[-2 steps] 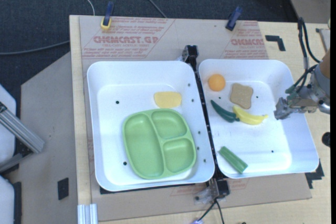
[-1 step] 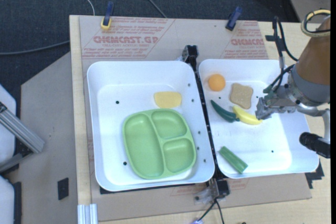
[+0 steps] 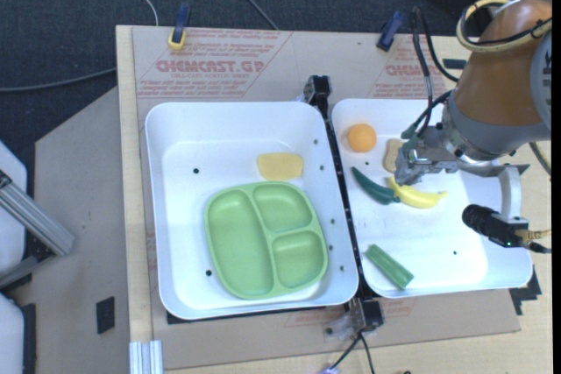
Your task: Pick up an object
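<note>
The tool hangs right over the banana in the right bin; its grip I cannot tell, so it should come straight down, centred, clear of the orange ball.

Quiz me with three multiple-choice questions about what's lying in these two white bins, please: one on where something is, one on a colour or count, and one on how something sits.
1. Where is the green divided plastic plate?
A. left bin
B. right bin
C. on the cardboard outside the bins

2. How many compartments does that plate have?
A. two
B. three
C. five

3. How does the small orange ball sit?
A. stacked on the yellow banana
B. alone on the floor of the right bin
C. on the green divided plastic plate

Answers:
1 A: the plate fills the front of the left bin, near the pale yellow block.
2 B: ridges divide it into three sections.
3 B: white floor separates it from the yellow banana.
</note>
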Robot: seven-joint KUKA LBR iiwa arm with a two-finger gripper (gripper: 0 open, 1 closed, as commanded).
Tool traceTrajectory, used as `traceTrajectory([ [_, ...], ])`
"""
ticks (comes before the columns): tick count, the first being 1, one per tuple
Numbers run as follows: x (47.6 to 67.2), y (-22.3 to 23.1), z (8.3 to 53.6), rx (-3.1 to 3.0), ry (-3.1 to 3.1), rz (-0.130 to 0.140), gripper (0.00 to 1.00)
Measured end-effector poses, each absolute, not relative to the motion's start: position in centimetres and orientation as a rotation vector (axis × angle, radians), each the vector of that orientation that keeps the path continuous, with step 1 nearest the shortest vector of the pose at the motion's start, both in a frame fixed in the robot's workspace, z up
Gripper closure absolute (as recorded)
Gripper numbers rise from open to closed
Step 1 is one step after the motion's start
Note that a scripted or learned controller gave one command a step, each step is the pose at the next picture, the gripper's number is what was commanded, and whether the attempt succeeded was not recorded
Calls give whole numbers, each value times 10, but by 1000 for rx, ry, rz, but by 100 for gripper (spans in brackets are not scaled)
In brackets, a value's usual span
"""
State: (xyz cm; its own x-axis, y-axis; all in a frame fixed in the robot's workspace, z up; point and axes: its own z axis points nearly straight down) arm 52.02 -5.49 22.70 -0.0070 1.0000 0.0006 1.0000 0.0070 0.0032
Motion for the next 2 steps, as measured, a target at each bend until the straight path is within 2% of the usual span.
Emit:
traceTrajectory([
  [2,547,60,237,2219,2222,1,100],
])
